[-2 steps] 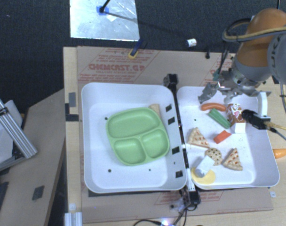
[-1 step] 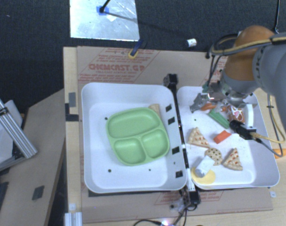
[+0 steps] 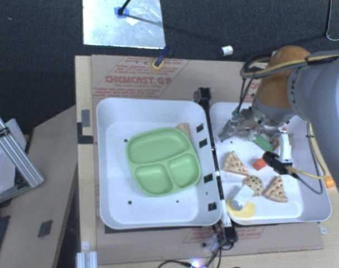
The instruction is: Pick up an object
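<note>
The gripper (image 3: 235, 128) hangs over the right bin (image 3: 314, 205), its opening unclear; a pizza slice (image 3: 234, 163) lies just near of it. A green tray (image 3: 161, 161) fills the left bin (image 3: 111, 149).

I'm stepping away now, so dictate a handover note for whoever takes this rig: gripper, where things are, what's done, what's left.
Gripper: low over the right white bin, near its upper left corner; finger state unreadable, nothing visibly held.
Right bin: two toy pizza slices, a tan cookie, a yellow crescent piece, a small orange piece, a green piece.
Left white bin: green three-compartment plastic tray, a tan piece behind it.
Done: no pick is evident.
Left: grasp and lift one object.
</note>
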Robot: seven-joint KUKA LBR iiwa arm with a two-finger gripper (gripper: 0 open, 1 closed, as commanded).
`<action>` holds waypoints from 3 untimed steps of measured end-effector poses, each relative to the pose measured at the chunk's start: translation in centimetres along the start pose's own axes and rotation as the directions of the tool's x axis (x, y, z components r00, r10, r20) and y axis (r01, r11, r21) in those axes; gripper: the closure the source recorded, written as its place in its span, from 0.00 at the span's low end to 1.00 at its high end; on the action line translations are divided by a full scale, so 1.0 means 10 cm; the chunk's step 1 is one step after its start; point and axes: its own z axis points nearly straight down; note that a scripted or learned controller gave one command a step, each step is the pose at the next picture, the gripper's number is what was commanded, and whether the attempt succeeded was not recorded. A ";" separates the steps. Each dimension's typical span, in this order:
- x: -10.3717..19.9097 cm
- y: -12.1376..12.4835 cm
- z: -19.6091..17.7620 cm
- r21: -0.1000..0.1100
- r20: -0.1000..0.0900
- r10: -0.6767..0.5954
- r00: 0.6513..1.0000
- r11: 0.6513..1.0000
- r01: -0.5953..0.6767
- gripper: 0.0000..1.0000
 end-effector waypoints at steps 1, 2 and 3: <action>-0.01 0.01 -0.13 -0.004 0.001 0.001 1.000 1.000 -0.001 1.00; -0.09 -0.03 -0.66 -0.008 0.001 0.001 1.000 1.000 -0.001 1.00; -0.14 -0.03 -1.30 -0.009 0.001 -0.001 1.000 1.000 0.001 1.00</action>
